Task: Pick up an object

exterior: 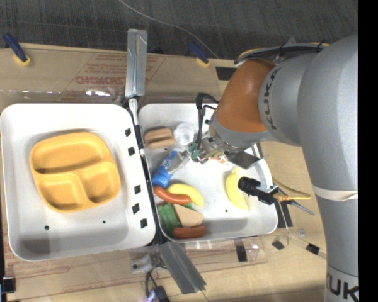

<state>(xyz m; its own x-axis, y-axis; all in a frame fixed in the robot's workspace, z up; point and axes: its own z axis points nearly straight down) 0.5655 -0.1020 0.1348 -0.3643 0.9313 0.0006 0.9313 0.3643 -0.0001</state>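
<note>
The camera view has the grey arm (315,99) filling the right of the frame, its orange band (242,99) bent down over the right-hand bin (268,222). The left bin (16,168) holds a yellow divided tray (75,168), well apart from the arm. Every loose thing lies in the right bin: a yellow banana (235,190) at the lower right, a second yellow piece (188,194) at lower centre with a red sausage (173,195) touching it, a brown bun (159,136) at the upper left and a blue item (162,176) beside the dividing wall. The gripper (200,151) hangs near the bin's centre, tipped toward the left of the frame. The blue item lies nearest, just down-left of it, its long axis slanting toward the tip. Whether the fingers are spread or closed cannot be told, since the wrist hides them; nothing is seen held between them.
</note>
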